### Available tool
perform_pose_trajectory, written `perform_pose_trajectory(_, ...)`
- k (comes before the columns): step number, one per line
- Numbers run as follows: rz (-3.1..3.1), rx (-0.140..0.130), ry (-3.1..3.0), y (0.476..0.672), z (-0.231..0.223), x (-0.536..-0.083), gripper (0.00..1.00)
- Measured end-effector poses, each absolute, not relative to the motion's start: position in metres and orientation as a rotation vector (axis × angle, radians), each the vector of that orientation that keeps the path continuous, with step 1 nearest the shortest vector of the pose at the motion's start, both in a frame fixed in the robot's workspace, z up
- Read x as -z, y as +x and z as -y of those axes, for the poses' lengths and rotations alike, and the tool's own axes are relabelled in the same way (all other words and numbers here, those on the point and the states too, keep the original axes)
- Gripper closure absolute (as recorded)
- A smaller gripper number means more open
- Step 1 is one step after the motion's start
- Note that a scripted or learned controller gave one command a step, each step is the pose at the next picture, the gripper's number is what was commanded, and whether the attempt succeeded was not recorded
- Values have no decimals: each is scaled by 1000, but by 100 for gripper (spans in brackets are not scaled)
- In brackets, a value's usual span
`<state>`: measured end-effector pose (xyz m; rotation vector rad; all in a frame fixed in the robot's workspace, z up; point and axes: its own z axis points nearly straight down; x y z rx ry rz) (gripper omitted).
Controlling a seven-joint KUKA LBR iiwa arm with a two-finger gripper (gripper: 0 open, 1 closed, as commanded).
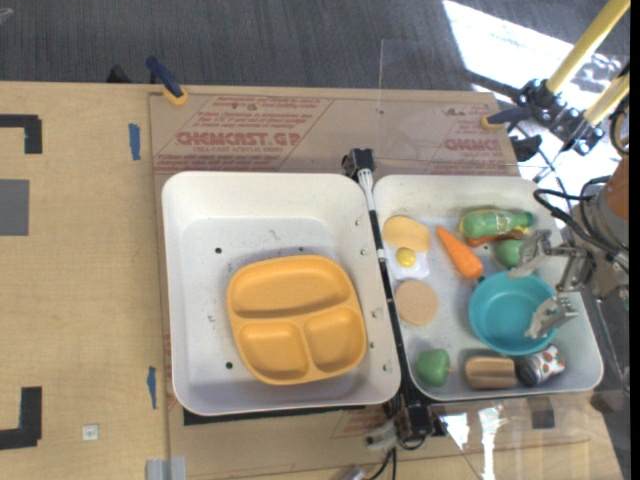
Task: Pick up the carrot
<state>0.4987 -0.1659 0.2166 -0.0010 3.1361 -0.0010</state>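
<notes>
The carrot (461, 252) lies loose in the right bin (590, 380), between the fried egg (407, 257) and the teal bowl (510, 313). The gripper (551, 282) hovers over that bowl with fingers spread and nothing between them, probably staging for a grasp.

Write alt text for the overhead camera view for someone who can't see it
An orange carrot lies untouched in the right white bin among toy foods and a teal bowl, with the gripper open above the bowl's right side. The left bin holds a yellow divided tray.
</notes>
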Motion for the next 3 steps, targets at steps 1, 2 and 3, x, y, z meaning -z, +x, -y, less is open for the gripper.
perform_pose_trajectory(1, -3126, -8, -322, 554, 107, -127, 0)
perform_pose_trajectory(2, -3128, -4, -100, 559, 136, -90, 0)
perform_pose_trajectory(3, -3112, 2, -101, 565, 136, -104, 100)
